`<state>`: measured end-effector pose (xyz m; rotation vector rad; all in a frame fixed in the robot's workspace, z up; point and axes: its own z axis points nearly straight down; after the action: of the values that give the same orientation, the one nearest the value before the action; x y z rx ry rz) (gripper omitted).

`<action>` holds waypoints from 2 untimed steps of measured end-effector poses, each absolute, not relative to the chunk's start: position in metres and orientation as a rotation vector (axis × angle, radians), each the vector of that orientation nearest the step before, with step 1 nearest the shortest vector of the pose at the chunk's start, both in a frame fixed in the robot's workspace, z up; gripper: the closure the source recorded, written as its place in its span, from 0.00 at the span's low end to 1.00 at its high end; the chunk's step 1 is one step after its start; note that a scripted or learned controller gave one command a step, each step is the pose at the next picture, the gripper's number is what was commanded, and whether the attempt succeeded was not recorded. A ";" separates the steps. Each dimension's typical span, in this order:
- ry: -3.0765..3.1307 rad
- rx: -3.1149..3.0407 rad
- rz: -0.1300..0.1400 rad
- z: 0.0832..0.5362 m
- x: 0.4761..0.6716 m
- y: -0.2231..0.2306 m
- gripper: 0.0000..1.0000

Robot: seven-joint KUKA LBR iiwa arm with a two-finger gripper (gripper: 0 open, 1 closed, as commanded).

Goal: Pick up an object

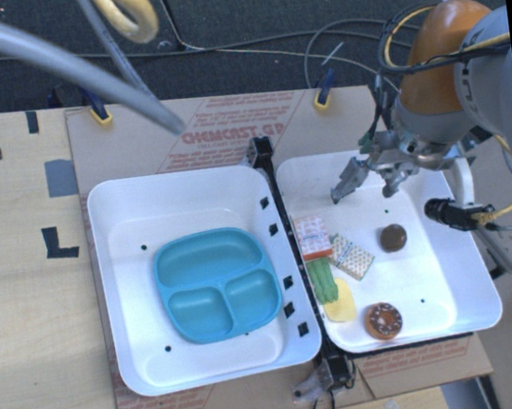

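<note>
Grey gripper (367, 180) is hanging with fingers spread wide and gripping nothing, so you are seeing no pick made. Its nearest candidate, the brown ball (392, 238), is lying untouched in the right bin (451, 262).

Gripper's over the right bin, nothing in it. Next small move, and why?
Probably shift toward the small brown round object and descend. The gripper hangs open above the right bin, holding nothing, and that object lies nearest, apart from the other items.
</note>
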<state>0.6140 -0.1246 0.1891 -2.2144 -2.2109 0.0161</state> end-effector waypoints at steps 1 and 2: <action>-2.223 -2.219 0.002 0.198 0.617 -0.124 0.00; -2.220 -2.216 0.008 0.135 0.611 -0.122 0.00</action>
<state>0.6111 -0.1215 0.1348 -2.2164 -2.2200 0.0077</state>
